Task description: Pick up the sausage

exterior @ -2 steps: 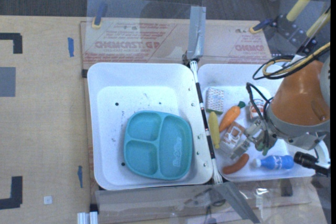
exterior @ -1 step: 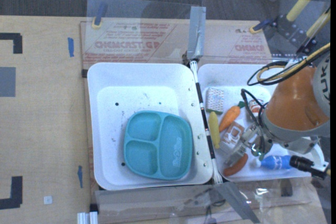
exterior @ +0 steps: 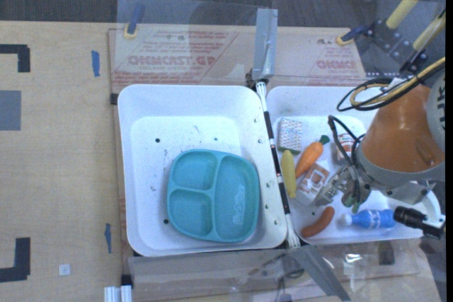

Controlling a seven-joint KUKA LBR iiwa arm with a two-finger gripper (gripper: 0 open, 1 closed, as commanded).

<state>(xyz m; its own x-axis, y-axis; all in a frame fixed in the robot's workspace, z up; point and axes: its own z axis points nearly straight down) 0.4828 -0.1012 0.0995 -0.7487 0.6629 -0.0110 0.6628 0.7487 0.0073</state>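
**Gripper poised over the right bin**

While the sausage (exterior: 318,221) lies at the near edge of the right bin (exterior: 311,97), the gripper (exterior: 341,189) hangs just above and right of it, not touching. Whether its fingers are wide or narrow cannot be told. A carrot (exterior: 309,156), a corn cob (exterior: 288,173) and a bottle (exterior: 368,219) lie nearby. A teal tray (exterior: 212,196) sits in the left bin (exterior: 145,120).

White bins (exterior: 134,117) hold a teal divided plate (exterior: 212,196), an orange carrot (exterior: 309,156), a yellow banana (exterior: 288,174) and a reddish-brown sausage (exterior: 318,221).
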